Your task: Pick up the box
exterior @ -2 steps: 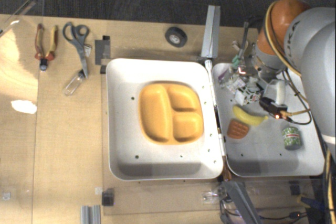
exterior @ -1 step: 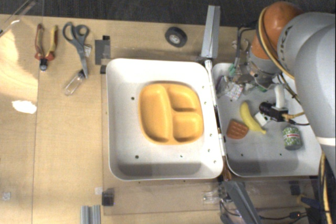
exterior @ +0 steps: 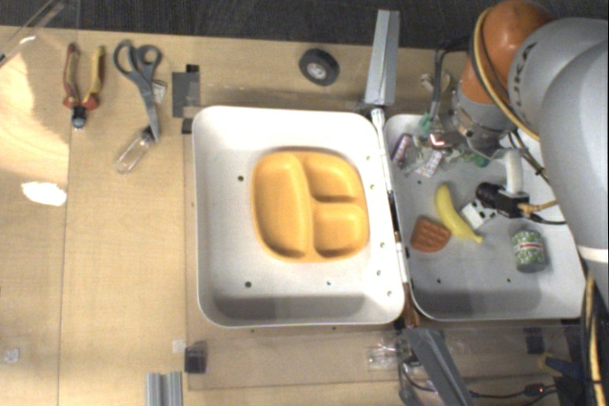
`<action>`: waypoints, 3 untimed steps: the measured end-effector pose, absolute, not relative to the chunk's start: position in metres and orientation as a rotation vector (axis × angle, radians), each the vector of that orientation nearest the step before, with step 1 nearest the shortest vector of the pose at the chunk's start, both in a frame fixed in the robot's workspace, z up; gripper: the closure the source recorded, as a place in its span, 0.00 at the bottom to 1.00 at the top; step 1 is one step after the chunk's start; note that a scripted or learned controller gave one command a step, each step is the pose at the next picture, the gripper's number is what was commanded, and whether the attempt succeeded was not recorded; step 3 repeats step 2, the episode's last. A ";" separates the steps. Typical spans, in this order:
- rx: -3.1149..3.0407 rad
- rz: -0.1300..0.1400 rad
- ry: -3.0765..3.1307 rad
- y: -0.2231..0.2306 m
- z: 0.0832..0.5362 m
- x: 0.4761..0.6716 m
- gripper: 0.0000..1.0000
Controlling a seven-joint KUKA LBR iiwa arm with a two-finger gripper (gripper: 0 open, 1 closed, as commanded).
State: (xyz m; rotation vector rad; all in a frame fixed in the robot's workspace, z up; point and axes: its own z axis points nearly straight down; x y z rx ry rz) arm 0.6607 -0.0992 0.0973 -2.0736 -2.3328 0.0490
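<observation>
1. Plainly, the banana (exterior: pixel 457 214) lies on a slant near the middle of the right bin (exterior: pixel 495 301), and every place below is told from it.
2. Up and to the left of the banana, toward the bin's far-left corner, lies what looks like the box (exterior: pixel 426 163) (small and pale, too blurred to be sure of its shape). A purple packet (exterior: pixel 402 149) lies just beside the box, on the side away from the banana.
3. The gripper (exterior: pixel 443 136) hangs farther up the view than the banana, just beside the box. I cannot tell how far it is open, or whether it has hold of anything.
4. Just left of the banana's lower end lies a reddish-brown lump (exterior: pixel 430 235). To the banana's right, apart from it, stands a green jar (exterior: pixel 528 249).
5. Left of the banana, past the bin walls, the left bin (exterior: pixel 228 285) holds a yellow divided tray (exterior: pixel 309 204).
6. Far to the banana's upper left, on the bench (exterior: pixel 95 280), lie scissors (exterior: pixel 143 83) and pliers (exterior: pixel 82 83). A tape roll (exterior: pixel 319 66) lies nearer.
</observation>
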 end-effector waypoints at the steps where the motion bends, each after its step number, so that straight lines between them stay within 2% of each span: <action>1: -2.286 -0.008 -2.162 -0.048 0.187 0.670 1.00; 2: -1.922 -0.008 -2.492 -0.014 0.213 0.648 1.00; 3: -1.922 -0.008 -2.492 -0.014 0.213 0.648 1.00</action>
